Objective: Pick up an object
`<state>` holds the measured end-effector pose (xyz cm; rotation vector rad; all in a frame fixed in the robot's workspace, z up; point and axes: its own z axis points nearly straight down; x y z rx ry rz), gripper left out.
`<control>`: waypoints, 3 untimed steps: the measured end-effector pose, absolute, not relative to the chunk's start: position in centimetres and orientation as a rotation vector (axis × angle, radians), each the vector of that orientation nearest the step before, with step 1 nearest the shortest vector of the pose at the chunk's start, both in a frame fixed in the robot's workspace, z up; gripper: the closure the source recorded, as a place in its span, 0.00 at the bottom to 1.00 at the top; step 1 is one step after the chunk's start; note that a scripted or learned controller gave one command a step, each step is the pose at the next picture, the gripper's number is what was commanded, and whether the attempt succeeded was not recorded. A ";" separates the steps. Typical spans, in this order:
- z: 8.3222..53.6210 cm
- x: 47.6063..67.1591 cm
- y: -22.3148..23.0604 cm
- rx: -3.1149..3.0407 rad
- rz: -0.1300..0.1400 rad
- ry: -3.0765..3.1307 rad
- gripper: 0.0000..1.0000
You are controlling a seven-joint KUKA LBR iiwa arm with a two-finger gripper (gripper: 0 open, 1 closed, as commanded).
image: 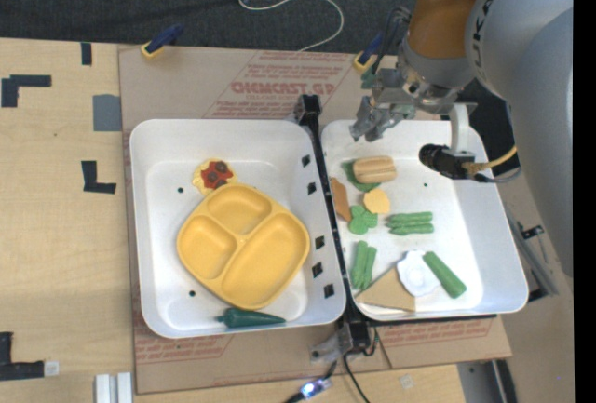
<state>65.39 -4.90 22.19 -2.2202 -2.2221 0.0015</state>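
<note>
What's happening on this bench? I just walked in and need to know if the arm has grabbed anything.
Not that the view shows. The gripper hangs over the far end of the right bin, just above a bun-like toy food piece, with nothing visibly held. More toy food lies in that bin, including green bean pieces. The left bin holds a yellow divided plate, a small red-and-yellow piece and a green piece.

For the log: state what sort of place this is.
Probably a robotics lab pick-and-place bench, not a kitchen: a KUKA arm over two white bins, toy food such as a hot dog, and a cardboard underlay.
</note>
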 end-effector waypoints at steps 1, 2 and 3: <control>23.0 63.9 -3.7 -2.217 0.002 -2.222 1.00; 21.5 64.1 -4.5 -2.219 0.005 -2.221 1.00; 21.5 64.6 -3.8 -2.219 0.002 -2.223 1.00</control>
